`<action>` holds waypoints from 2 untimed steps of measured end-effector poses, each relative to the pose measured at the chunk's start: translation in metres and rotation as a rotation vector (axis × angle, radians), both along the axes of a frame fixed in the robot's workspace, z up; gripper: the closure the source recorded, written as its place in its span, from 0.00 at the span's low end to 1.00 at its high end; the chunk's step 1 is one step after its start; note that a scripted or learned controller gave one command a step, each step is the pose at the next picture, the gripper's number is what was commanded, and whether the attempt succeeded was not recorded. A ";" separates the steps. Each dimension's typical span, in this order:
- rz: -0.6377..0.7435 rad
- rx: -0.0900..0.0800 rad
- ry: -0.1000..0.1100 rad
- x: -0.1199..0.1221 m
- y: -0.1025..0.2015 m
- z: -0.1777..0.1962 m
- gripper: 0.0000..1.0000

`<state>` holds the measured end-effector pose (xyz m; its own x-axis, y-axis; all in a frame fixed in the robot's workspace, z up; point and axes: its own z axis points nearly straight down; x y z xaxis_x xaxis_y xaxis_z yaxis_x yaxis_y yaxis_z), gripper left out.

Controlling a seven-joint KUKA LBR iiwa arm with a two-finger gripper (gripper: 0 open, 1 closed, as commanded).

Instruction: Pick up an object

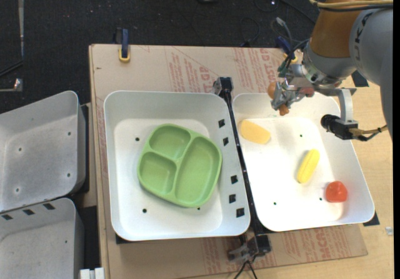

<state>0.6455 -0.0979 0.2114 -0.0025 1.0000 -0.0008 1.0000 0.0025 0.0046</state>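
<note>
My gripper (pixel 283 101) hangs over the back left corner of the right bin (pixel 356 209), fingers pointing down. A small orange object (pixel 274 91) shows between the fingers, lifted off the bin floor, and the fingers are shut on it. Below it in the same bin lies a pale yellow oval piece (pixel 255 132). A yellow elongated piece (pixel 307 166) lies near the bin's middle. A small red round piece (pixel 336 192) sits at the front right.
The left bin (pixel 119 209) holds a green divided plate (pixel 180 165). A black ridge with clips (pixel 234 165) separates the two bins. Grey trays (pixel 37 146) lie left of the bench.
</note>
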 end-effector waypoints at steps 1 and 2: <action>0.002 0.000 -0.003 0.004 0.005 0.063 1.00; 0.003 0.001 0.006 -0.022 0.047 0.060 1.00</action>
